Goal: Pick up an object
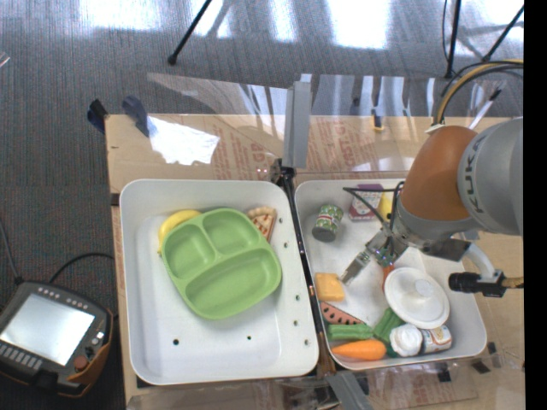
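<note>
The pincer point(357, 268) hangs low in the right bin point(475, 319), seemingly empty though I cannot tell how wide it gapes, just above the yellow block point(330, 287), so the approach needs a short descent and closing.

Loose toys lie in the right bin point(475, 314): a small can point(326, 223), yellow block point(330, 287), watermelon slice point(344, 317), carrot point(360, 350), white lid point(416, 296)

Bench point(128, 156) w/ 2 white bins: left point(145, 314), right point(474, 331).
</note>
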Robot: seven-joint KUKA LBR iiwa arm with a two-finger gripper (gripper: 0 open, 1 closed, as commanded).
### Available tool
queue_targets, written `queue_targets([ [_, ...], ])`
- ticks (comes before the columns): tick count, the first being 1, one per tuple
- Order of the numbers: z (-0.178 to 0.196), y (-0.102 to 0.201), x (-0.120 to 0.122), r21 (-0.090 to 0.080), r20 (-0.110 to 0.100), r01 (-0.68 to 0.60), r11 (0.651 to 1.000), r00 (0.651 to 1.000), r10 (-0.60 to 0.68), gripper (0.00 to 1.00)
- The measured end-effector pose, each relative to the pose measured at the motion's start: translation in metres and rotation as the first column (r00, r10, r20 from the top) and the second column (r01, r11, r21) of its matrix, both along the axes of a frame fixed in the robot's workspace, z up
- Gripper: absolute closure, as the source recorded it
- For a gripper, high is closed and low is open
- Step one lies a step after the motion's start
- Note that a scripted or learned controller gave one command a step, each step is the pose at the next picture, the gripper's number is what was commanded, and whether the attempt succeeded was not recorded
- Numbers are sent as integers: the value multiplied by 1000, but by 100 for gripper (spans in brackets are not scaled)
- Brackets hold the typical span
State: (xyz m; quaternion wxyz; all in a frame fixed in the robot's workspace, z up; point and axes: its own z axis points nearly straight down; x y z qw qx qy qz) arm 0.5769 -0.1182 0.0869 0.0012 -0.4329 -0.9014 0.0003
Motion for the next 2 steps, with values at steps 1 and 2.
queue_targets([
  [1,9,2,1,0,-1,-6,1000,1000,6,100],
  [2,150,-100,30,-9,21,-9,1000,1000,9,100],
])
